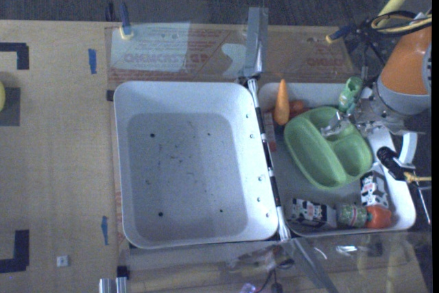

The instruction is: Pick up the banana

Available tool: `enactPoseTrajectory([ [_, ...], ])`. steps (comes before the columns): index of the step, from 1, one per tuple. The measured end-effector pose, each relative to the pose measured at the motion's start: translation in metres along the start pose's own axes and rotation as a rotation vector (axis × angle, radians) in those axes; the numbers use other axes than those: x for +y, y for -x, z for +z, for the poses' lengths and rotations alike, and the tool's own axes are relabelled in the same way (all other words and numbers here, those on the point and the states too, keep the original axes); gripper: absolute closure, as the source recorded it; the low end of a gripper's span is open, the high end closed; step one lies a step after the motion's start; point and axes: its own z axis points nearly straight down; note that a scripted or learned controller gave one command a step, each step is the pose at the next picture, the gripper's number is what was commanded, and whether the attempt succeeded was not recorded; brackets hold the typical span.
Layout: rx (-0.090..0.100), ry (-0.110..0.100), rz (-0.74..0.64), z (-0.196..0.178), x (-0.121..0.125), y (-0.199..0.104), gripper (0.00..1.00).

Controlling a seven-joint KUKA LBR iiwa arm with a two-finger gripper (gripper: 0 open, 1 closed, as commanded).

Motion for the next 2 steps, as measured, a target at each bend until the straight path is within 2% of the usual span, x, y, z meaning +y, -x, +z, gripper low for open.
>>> enactPoseTrajectory([
  [1, 0.003, -0.003, -0.355, -0.022, -0.038, -0.055, 0.00],
  [2, -0.008, 0.031, -0.332, -0.004, -0.037, -0.049, 0.00],
])
